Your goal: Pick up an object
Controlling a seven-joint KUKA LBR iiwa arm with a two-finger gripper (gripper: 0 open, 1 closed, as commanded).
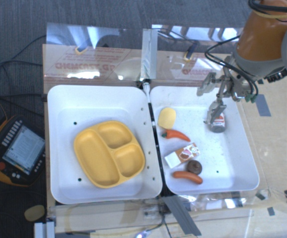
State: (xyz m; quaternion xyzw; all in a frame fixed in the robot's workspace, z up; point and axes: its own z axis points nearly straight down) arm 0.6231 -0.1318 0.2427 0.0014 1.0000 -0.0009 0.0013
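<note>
One two-finger tool hangs low over the upper right part of the right-hand shallow white plastic bin, its fingers reaching down onto a small grey-and-red can-like object. That object sits right at the fingertips, touching or nearly so; whether the fingers are spread or pinched on it cannot be told from this slanted view, so no grasp can be claimed.

Outward from the tool, toward the divider between the bins, a pale yellow rounded toy food piece lies well apart from the fingers, with an orange toy carrot just beside it, its long axis running slantwise down toward the tool's side. Farther toward the near edge of the bin lie a small white-and-red packet, a dark brown round piece and a red-orange toy sausage, the last lying roughly crosswise.

Beyond the divider, the left white bin holds a yellow three-compartment plastic tray, far from the tool.

Judged from this, the can-like object directly under the tool is the nearest candidate; the coming move likely turns on closing squarely around it and lifting straight up.
</note>
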